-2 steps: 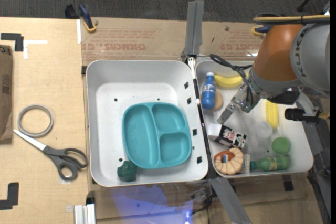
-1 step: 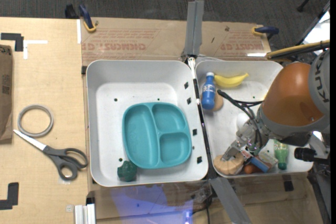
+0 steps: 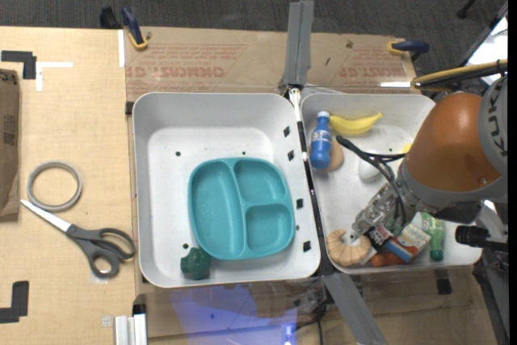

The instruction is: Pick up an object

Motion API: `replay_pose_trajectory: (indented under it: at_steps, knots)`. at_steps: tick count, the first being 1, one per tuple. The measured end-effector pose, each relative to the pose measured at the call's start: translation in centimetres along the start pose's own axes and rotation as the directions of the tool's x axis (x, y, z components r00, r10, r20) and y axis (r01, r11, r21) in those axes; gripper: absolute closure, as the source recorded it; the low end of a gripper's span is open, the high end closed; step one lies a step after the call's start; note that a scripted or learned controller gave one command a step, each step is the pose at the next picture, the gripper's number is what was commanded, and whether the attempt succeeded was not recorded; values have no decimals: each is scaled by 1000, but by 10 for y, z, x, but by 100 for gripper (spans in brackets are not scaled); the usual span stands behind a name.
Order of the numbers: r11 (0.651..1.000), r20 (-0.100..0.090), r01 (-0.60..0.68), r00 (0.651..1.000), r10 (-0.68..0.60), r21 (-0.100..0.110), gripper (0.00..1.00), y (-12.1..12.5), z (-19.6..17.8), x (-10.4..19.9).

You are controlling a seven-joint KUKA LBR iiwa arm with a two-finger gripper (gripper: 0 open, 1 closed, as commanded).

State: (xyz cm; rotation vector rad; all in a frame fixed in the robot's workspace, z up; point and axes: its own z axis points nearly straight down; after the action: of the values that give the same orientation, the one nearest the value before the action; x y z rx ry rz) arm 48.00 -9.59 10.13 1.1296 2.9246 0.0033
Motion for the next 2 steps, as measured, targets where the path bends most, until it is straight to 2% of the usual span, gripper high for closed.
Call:
replay_pose_trajectory:
  at_steps: [1,2]
  knots:
    - [1000,-3,23,1000,-23,3,100,33,-131,30]
    - [999,-2,-46,999,46,5,100,36,-151,-83]
